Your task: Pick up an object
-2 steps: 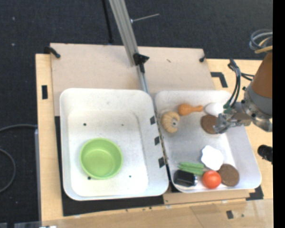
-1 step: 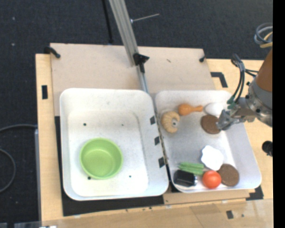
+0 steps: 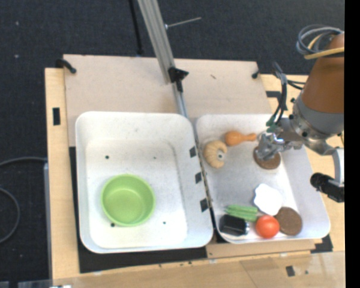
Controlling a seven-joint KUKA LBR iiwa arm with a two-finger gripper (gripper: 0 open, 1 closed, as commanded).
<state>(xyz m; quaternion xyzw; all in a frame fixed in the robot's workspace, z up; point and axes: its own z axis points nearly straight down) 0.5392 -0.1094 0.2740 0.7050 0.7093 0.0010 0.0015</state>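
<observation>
My gripper (image 3: 267,150) hangs low over the right bin (image 3: 306,179), near its back right part, right above a small brown round object (image 3: 269,161). An orange gourd-shaped piece (image 3: 238,138) lies just to the gripper's left. A tan, ribbed, pumpkin-like object (image 3: 215,153) sits by the bin's left wall. At the front of the bin lie a white object (image 3: 268,198), a brown disc (image 3: 290,221), a red tomato (image 3: 267,227), a green pod (image 3: 242,211) and a black block (image 3: 233,225).
The left bin (image 3: 108,137) holds a green bowl (image 3: 128,200) at its front left. A metal pole (image 3: 159,35) slants down from the top to the gap between the bins. The arm's orange band (image 3: 326,83) fills the right edge.
</observation>
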